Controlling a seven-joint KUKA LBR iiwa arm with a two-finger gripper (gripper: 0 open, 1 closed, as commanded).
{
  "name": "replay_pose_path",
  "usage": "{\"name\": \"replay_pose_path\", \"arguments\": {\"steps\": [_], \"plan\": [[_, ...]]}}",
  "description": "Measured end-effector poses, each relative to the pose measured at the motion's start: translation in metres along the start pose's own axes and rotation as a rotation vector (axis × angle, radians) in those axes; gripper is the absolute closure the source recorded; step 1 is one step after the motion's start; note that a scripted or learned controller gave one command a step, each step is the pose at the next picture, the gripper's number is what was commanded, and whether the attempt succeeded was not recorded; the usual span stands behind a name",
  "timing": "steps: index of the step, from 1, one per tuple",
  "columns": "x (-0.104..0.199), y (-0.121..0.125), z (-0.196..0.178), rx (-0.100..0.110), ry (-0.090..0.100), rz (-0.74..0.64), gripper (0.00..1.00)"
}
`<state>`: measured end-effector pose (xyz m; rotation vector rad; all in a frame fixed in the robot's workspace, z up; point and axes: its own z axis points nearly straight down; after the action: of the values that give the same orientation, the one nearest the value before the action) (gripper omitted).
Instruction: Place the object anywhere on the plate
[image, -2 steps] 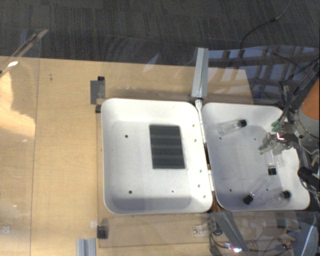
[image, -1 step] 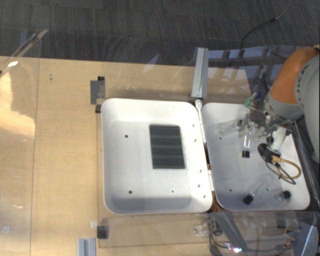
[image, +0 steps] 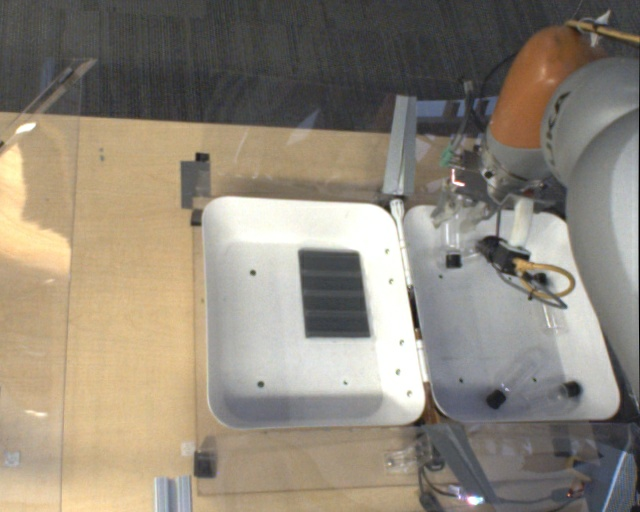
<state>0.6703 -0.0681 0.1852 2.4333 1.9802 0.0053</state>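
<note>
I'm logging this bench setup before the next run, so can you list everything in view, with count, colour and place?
Left bin: one, white, shallow, centre of the bench.
Dark plate: one, dark grey, ribbed rectangle, lying flat in the middle of the left bin.
Right bin: one, white, beside the left bin on its right.
Small dark pieces: two, black, near the front edge of the right bin; too small to identify.
Bench: one, light wood, under both bins.
Metal post: one, grey, behind the gap between the bins.
Arm: one, grey with an orange band, reaching in from the right.
Tool: one, over the right bin's back left corner; contents unclear.
</note>
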Motion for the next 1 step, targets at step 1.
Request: {"name": "replay_pose_path", "arguments": {"steps": [1], "plan": [[0.0648,-0.0133,-0.0232,-0.001,0.002,-0.381,1.0]]}}
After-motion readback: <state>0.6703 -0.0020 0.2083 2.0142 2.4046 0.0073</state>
